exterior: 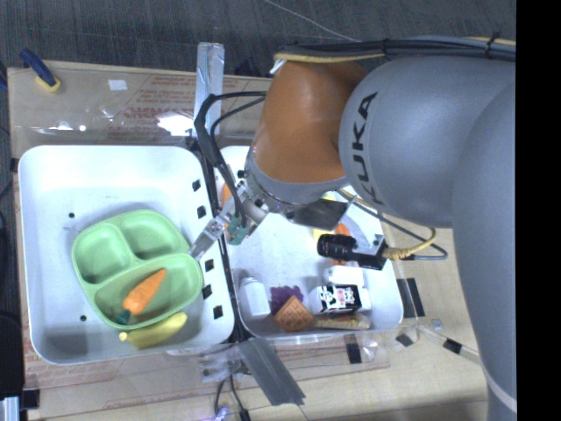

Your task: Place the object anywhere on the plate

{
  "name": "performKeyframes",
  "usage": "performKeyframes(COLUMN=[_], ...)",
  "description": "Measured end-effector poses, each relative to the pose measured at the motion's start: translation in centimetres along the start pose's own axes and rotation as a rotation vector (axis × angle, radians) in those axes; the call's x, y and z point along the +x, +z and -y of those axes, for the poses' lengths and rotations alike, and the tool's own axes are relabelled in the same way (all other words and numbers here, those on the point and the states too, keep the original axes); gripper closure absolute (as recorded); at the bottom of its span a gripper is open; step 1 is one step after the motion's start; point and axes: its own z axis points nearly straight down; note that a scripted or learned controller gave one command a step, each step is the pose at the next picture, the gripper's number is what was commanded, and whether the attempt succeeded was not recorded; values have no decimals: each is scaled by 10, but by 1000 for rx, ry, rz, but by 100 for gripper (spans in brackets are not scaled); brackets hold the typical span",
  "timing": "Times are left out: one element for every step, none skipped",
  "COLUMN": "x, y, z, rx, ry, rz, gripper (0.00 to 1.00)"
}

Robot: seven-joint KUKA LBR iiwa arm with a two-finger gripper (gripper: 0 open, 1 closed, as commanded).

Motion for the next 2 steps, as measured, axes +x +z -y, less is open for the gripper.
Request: performKeyframes(x=[0,0], y=[0,0], z=[0,0], rx=[0,0], ry=[0,0], rz=[0,0], gripper=[0,0])
